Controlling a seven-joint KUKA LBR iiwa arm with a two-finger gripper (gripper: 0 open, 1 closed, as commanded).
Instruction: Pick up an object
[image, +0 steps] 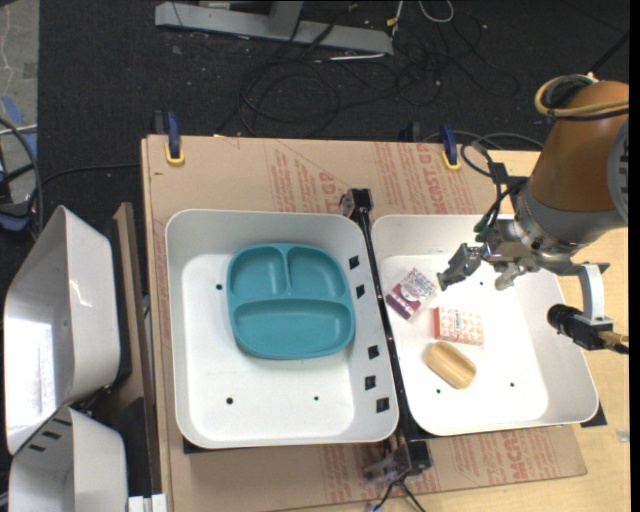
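Three loose objects lie in the right bin (565, 395). A purple and white packet (410, 292) sits near its left wall. A small red and white box (458, 325) lies just right of and below the packet. A tan oval bread-like piece (451, 364) rests nearest the front. My gripper (482, 272) hangs over the bin's back middle, up and right of the packet and above the box. Its two dark fingers are spread open with nothing between them.
The left bin (190, 240) holds a teal divided plate (292, 300). A black divider (378, 310) runs between the bins. The arm's orange and grey body (580, 150) looms over the right bin's back right corner. White tubs (55, 320) stand off the bench's left.
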